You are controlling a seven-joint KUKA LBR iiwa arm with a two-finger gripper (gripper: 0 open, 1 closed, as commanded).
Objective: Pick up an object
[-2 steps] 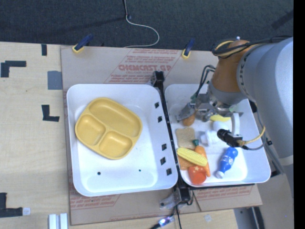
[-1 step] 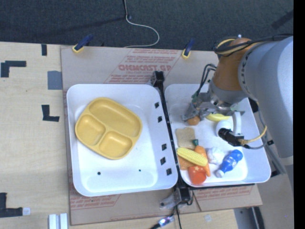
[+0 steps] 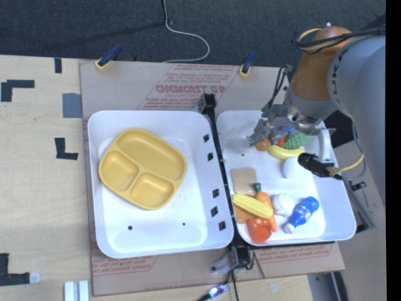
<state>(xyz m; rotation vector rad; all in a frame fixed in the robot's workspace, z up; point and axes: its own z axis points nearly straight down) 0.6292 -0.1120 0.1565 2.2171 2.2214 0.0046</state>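
My gripper (image 3: pixel 264 132) hangs low over the far part of the right bin (image 3: pixel 338 221), under the orange-banded wrist. Right beside it lie a small orange piece (image 3: pixel 259 145), a yellow banana (image 3: pixel 279 151) and a green item (image 3: pixel 295 140); whether it touches any of them is hidden by the wrist. A white piece (image 3: pixel 289 167) sits just in front of them. Nearer the front are a bread slice (image 3: pixel 244 179), a corn cob (image 3: pixel 252 204), a carrot (image 3: pixel 265 201), a red pepper (image 3: pixel 259 229) and a blue bottle (image 3: pixel 303 211).
The left bin (image 3: pixel 106 231) holds a yellow divided plate (image 3: pixel 143 167). A black clip ridge (image 3: pixel 215 162) runs between the two bins. Cables (image 3: pixel 326 167) trail from the wrist over the right bin's far right side.
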